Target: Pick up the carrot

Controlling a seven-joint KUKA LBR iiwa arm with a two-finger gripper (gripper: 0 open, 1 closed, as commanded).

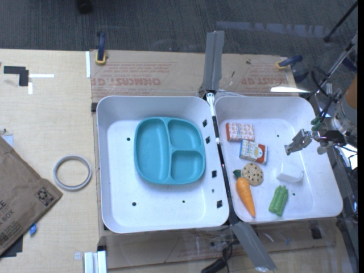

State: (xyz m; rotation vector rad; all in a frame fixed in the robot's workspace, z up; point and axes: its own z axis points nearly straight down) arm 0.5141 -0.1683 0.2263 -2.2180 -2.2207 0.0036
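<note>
The carrot (245,196) lies near the front left corner of the right bin (318,206), its green top pointing toward the back and its orange tip toward the front edge. A round cookie (252,173) sits just behind the carrot, touching or nearly touching its green top. Further back from the carrot stand two small printed packets: a red and white one (252,151) just beyond the cookie, and a flatter pink one (240,131) behind that. To the right of the carrot, a little apart, a green vegetable (278,200) lies roughly parallel to it, and a small white block (289,177) rests just behind that green piece.

The tool (310,139) hangs over the right side of the same bin, well apart from the carrot and above and behind the white block. Its grey fingers (296,144) point leftward into the bin, with nothing between them; how wide they stand cannot be told from this angle. The arm (341,131) reaches in across the bin's right wall.

To the left of the carrot, across the shared wall, the left bin (114,209) carries a blue divided plate (170,151) with three compartments. Farther left of the carrot, out on the wooden surface (45,112), a roll of tape (72,172) lies flat beside a brown cardboard box (20,201). Behind both bins, a sheet of printed cardboard (148,75) is held by clamps (101,54).
</note>
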